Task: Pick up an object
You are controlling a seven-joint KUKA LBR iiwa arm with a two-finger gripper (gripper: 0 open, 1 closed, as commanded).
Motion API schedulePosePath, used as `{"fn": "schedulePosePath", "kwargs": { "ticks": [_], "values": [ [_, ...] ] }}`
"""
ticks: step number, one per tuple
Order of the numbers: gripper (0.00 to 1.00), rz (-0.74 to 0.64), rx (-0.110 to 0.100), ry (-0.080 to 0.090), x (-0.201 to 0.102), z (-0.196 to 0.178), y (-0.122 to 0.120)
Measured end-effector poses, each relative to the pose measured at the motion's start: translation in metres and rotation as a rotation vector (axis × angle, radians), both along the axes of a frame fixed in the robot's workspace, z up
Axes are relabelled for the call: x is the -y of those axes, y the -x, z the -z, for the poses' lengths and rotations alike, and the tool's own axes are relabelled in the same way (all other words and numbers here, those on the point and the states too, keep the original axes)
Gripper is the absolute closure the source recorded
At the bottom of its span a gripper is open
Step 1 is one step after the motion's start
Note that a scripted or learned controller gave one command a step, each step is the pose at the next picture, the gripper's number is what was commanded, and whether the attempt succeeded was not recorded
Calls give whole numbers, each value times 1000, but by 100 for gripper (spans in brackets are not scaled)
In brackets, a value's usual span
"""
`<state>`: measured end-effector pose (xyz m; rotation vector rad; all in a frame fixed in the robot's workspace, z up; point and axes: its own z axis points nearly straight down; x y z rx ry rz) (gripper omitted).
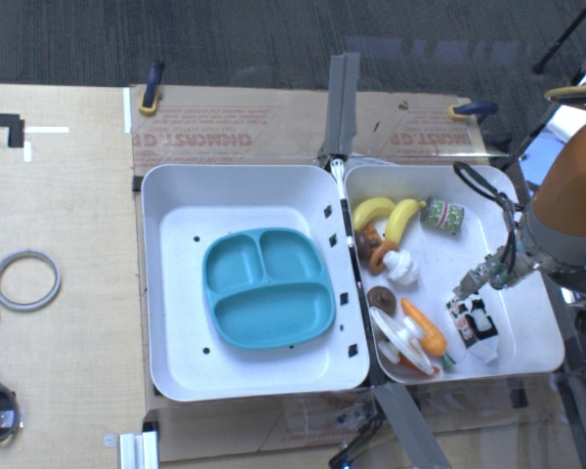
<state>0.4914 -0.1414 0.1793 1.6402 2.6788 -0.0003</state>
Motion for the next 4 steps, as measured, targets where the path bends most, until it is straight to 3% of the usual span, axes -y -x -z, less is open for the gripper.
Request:
{"fn": "schedulePosePath", "kwargs": {
  "ticks": [1,2,3,4],
  "values": [
    [100,99,1,1,-62,-39,-16],
    [100,-512,-1,0,-6,71,-21],
    [0,-512,-1,0,-6,71,-21],
    [0,-334,2,1,-47,87,-109]
  ]
}}
